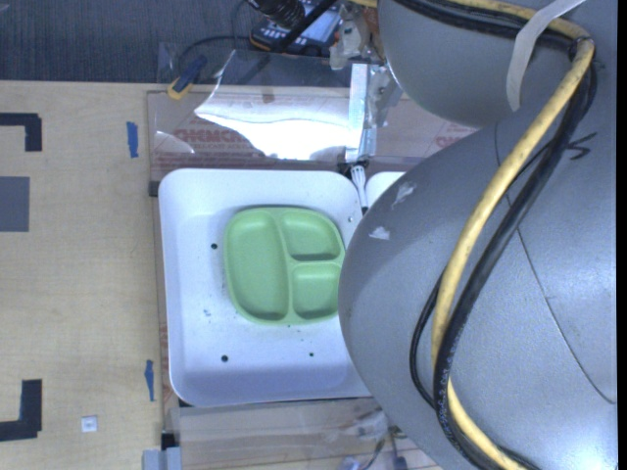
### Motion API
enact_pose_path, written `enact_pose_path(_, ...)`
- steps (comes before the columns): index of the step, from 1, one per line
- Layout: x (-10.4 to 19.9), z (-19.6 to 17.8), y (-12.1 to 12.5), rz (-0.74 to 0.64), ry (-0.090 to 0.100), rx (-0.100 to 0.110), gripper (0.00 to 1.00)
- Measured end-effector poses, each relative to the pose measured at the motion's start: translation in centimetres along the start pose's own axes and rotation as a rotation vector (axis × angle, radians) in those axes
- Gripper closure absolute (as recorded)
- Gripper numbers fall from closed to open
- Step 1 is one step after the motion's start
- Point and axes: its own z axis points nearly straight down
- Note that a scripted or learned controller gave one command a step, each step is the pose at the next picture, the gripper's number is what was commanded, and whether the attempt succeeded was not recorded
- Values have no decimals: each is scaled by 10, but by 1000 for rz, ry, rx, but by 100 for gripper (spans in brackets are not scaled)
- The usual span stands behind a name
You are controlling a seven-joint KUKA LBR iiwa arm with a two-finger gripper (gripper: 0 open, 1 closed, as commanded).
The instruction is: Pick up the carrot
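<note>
Whether the claw is spread or pressed together cannot be told: it is hidden beneath the robot's own grey arm, which looms close to the camera over the right side of the scene. A yellow cable runs along the arm. A corner of the right bin peeks out at the arm's edge. The carrot's place cannot be told either. Judging by the arm's position, it probably lies in the covered right bin, somewhere near the claw, but that is a guess.

To the left, the left bin holds a green divided plate with nothing in its compartments. The bins sit on a pale wooden bench.

To do the pick well, the claw should come down centred over the carrot, closing across its narrow width, clear of the bin wall.
</note>
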Motion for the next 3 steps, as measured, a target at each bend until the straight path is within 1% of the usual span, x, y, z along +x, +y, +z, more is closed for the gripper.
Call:
enact_pose_path(1, -25, 0, 59, 45, -4, 2, 0)
enact_pose_path(2, -51, 0, 90, 39, -4, 2, 0)
enact_pose_path(3, -17, 73, 11, 38, -1, 1, 0)
